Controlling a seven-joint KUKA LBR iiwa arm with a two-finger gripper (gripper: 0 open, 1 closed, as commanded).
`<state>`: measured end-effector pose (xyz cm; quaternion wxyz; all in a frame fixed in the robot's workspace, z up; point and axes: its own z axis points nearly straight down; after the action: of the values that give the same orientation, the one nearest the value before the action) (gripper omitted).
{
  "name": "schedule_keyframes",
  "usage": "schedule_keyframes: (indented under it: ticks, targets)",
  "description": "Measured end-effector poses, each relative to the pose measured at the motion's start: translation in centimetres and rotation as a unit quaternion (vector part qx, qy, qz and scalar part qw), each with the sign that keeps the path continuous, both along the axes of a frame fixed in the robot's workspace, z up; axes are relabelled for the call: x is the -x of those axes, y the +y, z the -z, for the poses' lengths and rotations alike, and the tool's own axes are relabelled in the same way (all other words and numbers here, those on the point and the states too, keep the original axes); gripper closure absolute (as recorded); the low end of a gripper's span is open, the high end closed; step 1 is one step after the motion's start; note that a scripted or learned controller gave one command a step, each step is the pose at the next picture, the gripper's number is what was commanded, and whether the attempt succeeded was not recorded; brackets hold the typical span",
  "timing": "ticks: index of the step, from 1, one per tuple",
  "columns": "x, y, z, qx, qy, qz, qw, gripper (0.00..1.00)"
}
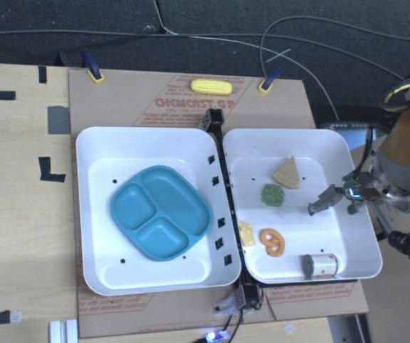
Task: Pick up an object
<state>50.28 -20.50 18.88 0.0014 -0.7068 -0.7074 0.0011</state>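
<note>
Cardboard-topped bench [119, 98] with two white bins, blue divided tray [161, 211] in left bin [91, 191], gripper [321, 204] over right bin [333, 145] near its right edge, finger state unclear, pretzel [271, 241], broccoli [272, 194], can [320, 265] nearby.

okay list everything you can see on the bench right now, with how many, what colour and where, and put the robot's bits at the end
bins: 2, white, side by side on the cardboard sheet
divided plate: 1, blue, three compartments, in the left bin
wedge: 1, tan, upper middle of the right bin
broccoli piece: 1, green, just below the wedge
pretzel: 1, orange-brown, lower middle of the right bin
cheese-like piece: 1, pale yellow, against the right bin's left wall
can: 1, grey and white, lying on its side near the right bin's front wall
corn cob: 1, yellow, on the cardboard behind the bins
clamps: 2, blue and yellow, at the cardboard's back edge
cardboard sheet: 1, brown, under the bins
gripper: 1, dark grey, over the right bin's right side
arm: 1, grey with orange band, at the right
</note>
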Motion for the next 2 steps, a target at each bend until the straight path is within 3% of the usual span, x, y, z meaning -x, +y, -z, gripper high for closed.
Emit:
schedule_keyframes:
  ticks: [2]
  targets:
    - [-0.4,0.8,10.6,0.0013,-0.002,0.000,1.0000,0.00]
